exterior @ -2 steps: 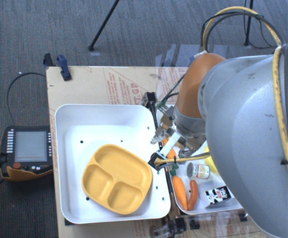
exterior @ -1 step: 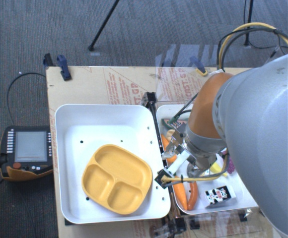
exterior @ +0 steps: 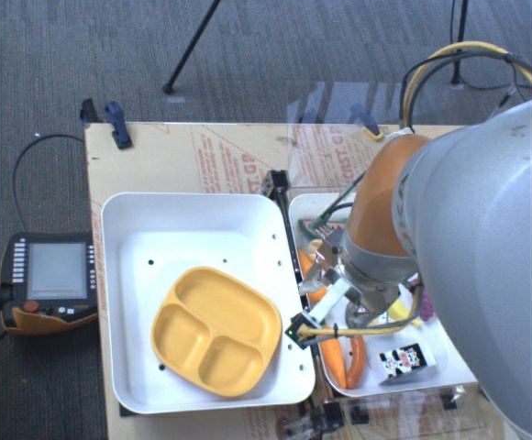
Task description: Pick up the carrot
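The table (exterior: 202, 159) has a pale brown top with red print on it, and a blue clamp (exterior: 116, 125) sits at its far left corner. Around it is a dark carpeted floor (exterior: 55, 53). A tripod leg (exterior: 197, 35) slants across the floor beyond the table. A hand-held control pad (exterior: 50, 278) with a grey screen lies on the floor to the left.

My tool (exterior: 365, 312) hangs low over the middle of the right bin (exterior: 381, 383), under my orange band and wrist. I cannot tell whether it is released or clenched, because my own arm hides it.

The carrot (exterior: 333, 363) lies on the floor of the right bin near its near left corner, just nearer and to the left of my tool, with its thin end pointing near. I see nothing gripped.

Just beside the carrot on its right is a redder, long thing (exterior: 357, 357). A black-and-white carton (exterior: 404, 360) lies further right, and a yellow thing (exterior: 400, 312) shows at the edge of my arm.

The left bin (exterior: 124, 246) holds a yellow divided plate (exterior: 216, 330), lying flat.
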`<action>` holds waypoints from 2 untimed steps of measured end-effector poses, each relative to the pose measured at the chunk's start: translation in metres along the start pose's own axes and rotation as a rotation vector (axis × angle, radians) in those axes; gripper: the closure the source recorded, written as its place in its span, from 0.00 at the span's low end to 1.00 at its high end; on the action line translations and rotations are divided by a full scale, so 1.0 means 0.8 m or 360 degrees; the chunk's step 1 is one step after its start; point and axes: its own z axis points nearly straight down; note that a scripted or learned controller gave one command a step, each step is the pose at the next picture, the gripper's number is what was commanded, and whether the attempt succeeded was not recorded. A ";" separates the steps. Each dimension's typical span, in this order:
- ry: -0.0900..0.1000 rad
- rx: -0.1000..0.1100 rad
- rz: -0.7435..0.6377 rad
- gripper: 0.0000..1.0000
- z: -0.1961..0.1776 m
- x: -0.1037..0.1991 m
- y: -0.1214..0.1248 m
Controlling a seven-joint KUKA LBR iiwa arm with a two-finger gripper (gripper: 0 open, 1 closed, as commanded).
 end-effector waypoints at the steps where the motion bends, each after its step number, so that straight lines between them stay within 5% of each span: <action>1: 0.0000 0.0000 0.0000 0.00 0.000 0.000 0.000; 2: 0.0000 0.0004 0.0541 0.00 0.001 -0.035 -0.008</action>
